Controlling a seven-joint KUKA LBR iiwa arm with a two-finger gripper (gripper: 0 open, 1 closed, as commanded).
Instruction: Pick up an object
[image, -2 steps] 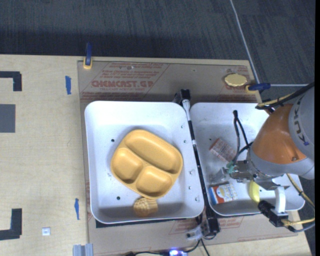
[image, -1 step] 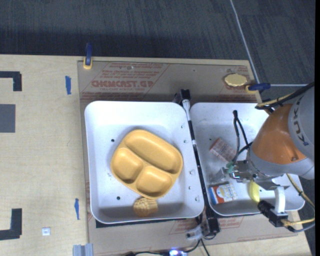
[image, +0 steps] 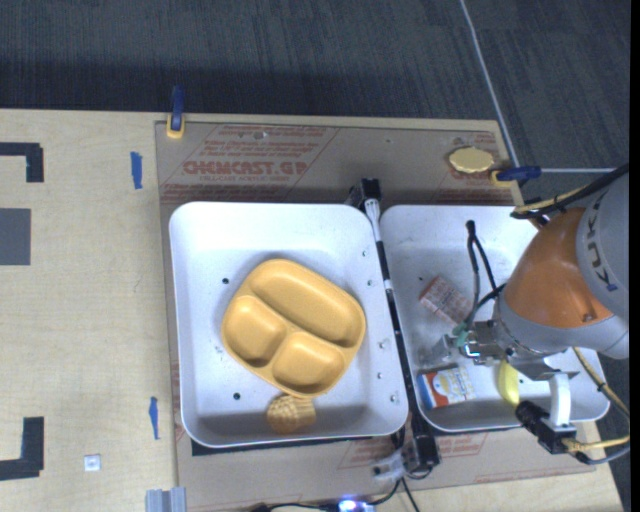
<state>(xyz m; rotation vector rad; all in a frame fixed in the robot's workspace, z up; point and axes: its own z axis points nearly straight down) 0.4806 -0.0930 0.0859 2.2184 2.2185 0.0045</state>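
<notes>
From my remote station, I see 2 white bins side by side on the bench. The left bin (image: 190, 300) holds a big yellow plastic tray (image: 292, 325) with 3 hollows, lying tilted across its middle; just below the tray, touching its lower edge, sits a small tan woven ball (image: 290, 412).

The arm (image: 560, 285) reaches low over the right bin (image: 420, 225), to the right of the tray, its orange band hanging above that bin's lower half. Under the arm lie a small reddish packet (image: 443, 296), a flat printed card (image: 447, 386) near the bin's front wall, and a small yellow object (image: 508, 383) beside the card.

I judge the packet and card light, thin and slippery, hard to pinch off the floor; the yellow object looks rounder and firmer, best taken across its narrow width. Which one the program aims at I cannot say.

The gripper (image: 470, 342) sits low between packet and card, well right of the tray. The arm's own bulk hides its working end, so I cannot tell its state or whether it touches anything.
</notes>
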